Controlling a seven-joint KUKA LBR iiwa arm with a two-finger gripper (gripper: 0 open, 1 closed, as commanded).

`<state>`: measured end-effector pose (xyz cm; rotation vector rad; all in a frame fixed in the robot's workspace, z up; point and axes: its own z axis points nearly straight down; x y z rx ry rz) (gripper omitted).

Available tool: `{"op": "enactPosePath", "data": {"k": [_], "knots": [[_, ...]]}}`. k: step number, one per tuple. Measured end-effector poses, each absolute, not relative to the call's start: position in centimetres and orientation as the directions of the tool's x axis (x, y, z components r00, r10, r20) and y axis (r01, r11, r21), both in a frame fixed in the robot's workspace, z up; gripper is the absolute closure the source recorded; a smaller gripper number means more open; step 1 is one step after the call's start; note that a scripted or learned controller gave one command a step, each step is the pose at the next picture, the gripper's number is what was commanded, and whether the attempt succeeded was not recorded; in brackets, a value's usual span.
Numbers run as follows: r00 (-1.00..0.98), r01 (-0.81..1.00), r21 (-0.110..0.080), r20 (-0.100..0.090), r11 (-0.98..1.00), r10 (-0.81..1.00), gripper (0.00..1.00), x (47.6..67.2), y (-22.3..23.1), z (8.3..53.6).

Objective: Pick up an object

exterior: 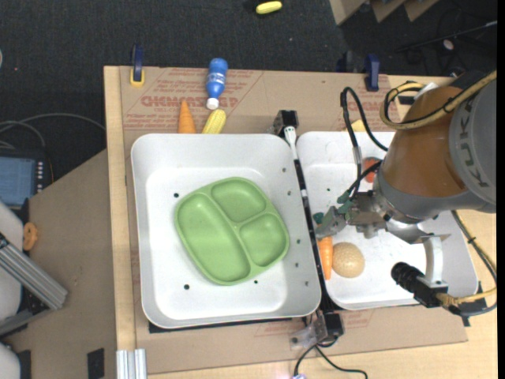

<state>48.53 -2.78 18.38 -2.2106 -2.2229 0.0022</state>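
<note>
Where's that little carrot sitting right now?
The carrot lies in the right bin, against its left wall, touching the tan egg-like ball.

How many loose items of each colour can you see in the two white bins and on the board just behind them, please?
Green: 1, the divided plate in the left bin.
Orange: 2, a carrot in the right bin and a carrot behind the bins.
Tan: 1, an egg-shaped ball.
Yellow: 1, a corn cob.
Blue and white: 1, a bottle.
Total: 6

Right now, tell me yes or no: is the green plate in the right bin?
No. The green plate lies in the left bin, while the right bin holds the carrot and the egg.
</note>
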Motion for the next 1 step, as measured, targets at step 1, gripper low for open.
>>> {"op": "enactPosePath", "data": {"k": [1], "knots": [[0.003, 1.0, 0.021, -0.005, -0.003, 1.0, 0.0, 48.08, -8.93, 37.3]]}}
